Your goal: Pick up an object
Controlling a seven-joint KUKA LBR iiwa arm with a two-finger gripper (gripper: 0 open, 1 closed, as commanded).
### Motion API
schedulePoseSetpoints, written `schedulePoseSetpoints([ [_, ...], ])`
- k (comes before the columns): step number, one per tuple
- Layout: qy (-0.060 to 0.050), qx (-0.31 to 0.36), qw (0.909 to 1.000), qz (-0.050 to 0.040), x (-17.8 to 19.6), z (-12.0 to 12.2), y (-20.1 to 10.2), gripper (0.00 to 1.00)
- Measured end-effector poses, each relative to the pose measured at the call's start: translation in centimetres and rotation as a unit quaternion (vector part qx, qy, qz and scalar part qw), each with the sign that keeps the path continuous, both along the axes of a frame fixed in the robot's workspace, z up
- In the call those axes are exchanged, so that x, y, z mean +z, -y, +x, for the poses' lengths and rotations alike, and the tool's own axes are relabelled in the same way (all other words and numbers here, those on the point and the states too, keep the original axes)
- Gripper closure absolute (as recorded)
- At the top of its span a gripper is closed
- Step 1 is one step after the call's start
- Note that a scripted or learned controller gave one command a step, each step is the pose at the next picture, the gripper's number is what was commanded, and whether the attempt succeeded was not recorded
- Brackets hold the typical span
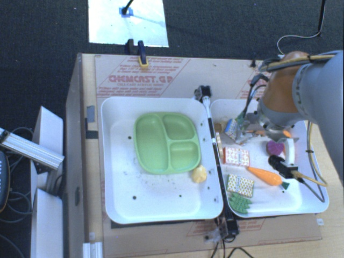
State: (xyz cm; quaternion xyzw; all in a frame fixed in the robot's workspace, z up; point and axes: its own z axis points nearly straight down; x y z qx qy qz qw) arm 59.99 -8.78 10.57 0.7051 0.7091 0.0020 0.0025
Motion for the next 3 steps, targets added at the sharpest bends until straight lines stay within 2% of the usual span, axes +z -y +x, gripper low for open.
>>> schedulePoseSetpoints([
  [1, 0.000, 0.000, 1.0000, 0.0000, 0.0, 0.0, 0.0, 0.00],
  [2, 0.000, 0.000, 1.0000, -0.0003, -1.9, 6.5, -0.3, 0.00],
  [3, 0.003, 0.002, 1.0000, -0.0017, -0.7, 6.7, -0.3, 1.00],
])
